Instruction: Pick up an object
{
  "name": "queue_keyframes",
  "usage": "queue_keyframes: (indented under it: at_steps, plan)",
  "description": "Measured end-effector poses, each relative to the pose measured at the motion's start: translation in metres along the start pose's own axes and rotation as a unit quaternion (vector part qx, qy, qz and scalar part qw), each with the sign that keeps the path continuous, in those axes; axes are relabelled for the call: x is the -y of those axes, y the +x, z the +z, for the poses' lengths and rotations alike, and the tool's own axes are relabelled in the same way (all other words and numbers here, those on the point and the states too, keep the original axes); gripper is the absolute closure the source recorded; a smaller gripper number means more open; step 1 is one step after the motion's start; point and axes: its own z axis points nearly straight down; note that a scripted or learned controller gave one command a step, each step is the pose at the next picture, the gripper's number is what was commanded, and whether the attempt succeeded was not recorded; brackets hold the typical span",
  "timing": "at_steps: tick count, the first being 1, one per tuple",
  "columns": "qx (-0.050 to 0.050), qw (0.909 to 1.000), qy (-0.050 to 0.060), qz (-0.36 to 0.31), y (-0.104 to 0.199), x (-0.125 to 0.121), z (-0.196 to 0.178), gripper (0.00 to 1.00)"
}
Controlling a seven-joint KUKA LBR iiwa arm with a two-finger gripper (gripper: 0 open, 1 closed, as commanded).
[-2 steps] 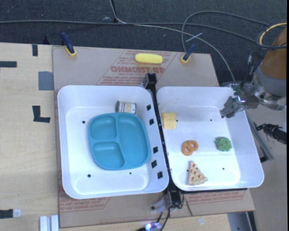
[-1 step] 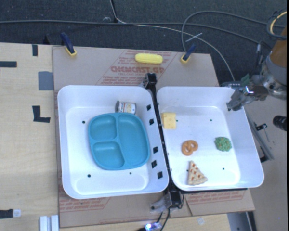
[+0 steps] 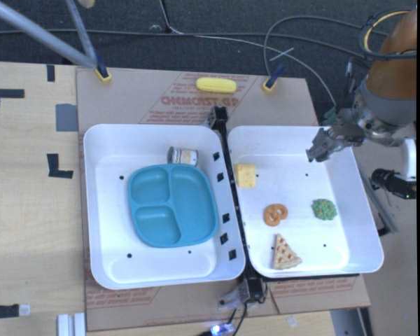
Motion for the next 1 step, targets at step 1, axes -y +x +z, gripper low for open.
queue_keyframes:
  at_steps: [1]
  plan:
    - [0.000, 1.0000, 0.001, 0.001, 0.0442, 0.0023, 0.0124, 1.00]
